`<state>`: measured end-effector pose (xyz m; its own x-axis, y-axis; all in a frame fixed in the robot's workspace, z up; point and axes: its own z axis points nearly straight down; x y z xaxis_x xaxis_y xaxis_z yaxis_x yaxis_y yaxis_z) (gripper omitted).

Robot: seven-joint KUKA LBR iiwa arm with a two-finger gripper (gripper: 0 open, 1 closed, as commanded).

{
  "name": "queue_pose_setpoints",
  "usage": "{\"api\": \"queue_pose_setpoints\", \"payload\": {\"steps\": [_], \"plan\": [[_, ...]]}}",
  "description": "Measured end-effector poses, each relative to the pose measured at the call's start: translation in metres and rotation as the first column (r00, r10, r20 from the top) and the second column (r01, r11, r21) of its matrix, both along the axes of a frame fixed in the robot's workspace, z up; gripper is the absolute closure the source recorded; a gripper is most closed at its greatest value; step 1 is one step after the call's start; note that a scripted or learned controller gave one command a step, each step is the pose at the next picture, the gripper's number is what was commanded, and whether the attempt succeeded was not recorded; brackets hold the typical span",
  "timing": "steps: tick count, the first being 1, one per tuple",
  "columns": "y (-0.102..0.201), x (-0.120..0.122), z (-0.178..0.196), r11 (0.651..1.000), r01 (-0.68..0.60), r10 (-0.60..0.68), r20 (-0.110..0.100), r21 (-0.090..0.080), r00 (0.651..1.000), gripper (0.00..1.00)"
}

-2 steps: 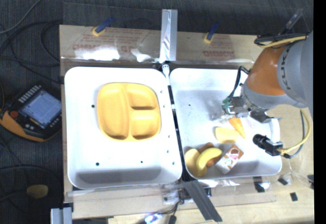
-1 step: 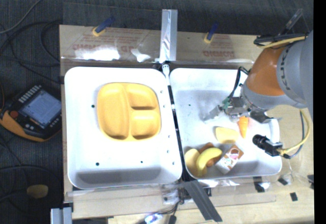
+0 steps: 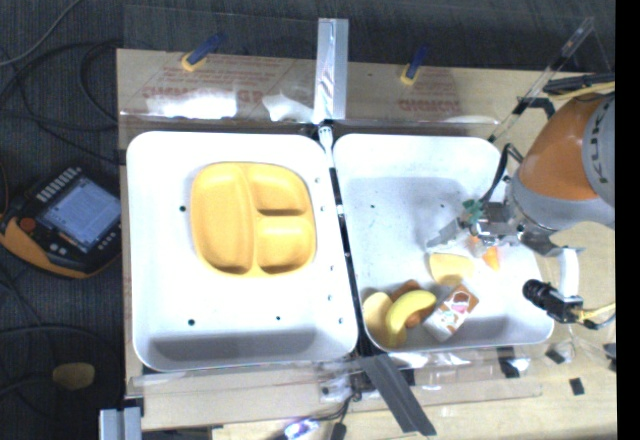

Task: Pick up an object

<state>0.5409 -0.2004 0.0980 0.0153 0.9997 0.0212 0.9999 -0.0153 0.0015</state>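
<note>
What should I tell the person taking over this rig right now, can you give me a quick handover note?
Gripper: low over the right side of the right bin; nothing visibly held.
Objects: a banana, a small carton and a pale yellow piece sit clustered in the right bin's near corner.
Left bin: holds a yellow divided tray.
Done: the arm has reached into the right bin, close to the pile.
Left: grasp one object and lift it; no pick is confirmed yet.

The arm reached in from three o'clock, its orange band uppermost, wrist bent downward, with the gripper pointing toward nine o'clock.
</note>
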Motion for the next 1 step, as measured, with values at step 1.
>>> {"api": "queue_pose_setpoints", "payload": {"steps": [1], "plan": [[-0.0036,0.056,-0.0029,0.979,-0.204,0.204,0.01,-0.018,0.979,0.0]]}}
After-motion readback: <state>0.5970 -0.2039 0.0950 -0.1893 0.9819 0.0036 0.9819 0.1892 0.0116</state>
